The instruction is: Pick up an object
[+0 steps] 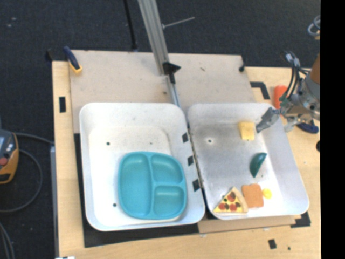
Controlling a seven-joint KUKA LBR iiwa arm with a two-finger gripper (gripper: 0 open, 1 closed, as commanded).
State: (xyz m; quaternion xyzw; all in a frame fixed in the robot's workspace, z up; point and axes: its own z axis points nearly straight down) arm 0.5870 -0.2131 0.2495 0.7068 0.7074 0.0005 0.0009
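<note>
The left bin (97, 128) holds a big blue tray (152, 185). The right bin (226, 161) sits just beside it. Inside the right bin, the pizza slice (230, 202) and orange block (252, 195) lie near the front edge, the green piece (257, 163) mid-right, the yellow block (247, 130) up top. The gripper (272, 117) hangs open just beside the yellow block, holding nothing.

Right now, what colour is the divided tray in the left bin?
Turquoise blue, seen in the camera view: the divided tray.
</note>
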